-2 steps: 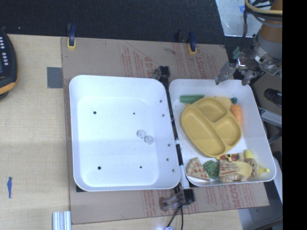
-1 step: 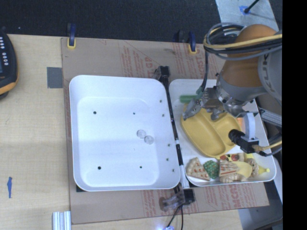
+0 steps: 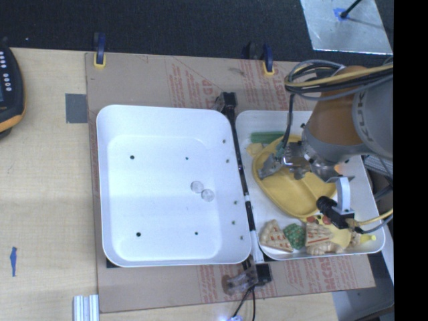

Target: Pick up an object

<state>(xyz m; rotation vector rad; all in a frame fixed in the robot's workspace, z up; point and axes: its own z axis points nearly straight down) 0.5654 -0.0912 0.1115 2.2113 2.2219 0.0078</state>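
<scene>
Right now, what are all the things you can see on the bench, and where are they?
Left bin: one, white, left half of the cardboard mat; two small clear round bits near its middle.
Right bin: one, white, beside the left bin.
Yellow toy: one, yellow, large and flat, middle of the right bin.
Green piece: one, green, top left of the right bin.
Small toys: a few, tan, green and red, front of the right bin.
Clamps: two, blue and yellow, back edge of the mat.
Pendant: one, black and orange, far left.
Arm: one, grey with orange band.
Gripper: one, metal, over the yellow toy.
</scene>
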